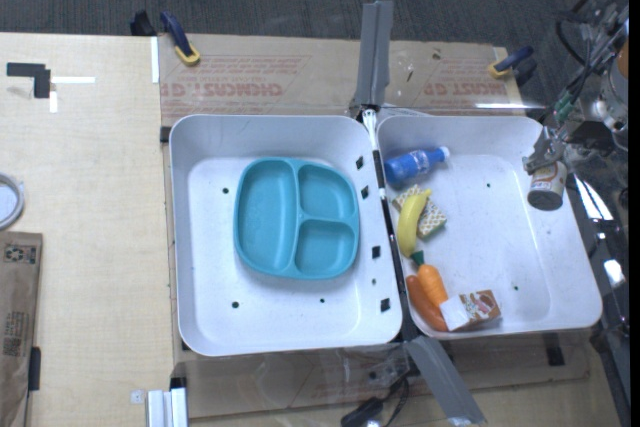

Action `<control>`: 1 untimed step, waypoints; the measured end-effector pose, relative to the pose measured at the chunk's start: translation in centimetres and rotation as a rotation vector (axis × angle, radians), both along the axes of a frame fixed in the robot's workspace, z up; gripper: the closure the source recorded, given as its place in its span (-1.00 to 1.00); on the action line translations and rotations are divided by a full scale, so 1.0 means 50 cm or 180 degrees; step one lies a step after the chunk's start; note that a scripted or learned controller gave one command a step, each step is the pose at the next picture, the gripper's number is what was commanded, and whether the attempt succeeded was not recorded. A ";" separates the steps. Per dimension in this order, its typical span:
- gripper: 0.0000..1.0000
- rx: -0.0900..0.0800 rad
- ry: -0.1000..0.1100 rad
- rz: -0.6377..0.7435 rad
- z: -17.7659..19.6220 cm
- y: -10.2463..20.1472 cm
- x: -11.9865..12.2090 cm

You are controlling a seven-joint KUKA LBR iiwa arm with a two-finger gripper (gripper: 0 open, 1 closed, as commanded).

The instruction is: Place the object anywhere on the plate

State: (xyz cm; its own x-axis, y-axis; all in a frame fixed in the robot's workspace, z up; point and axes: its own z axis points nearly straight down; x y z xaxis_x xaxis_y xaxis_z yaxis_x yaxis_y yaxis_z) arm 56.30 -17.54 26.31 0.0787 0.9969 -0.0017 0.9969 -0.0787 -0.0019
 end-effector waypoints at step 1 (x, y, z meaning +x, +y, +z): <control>1.00 0.0003 -0.0002 0.1040 -0.100 0.103 0.140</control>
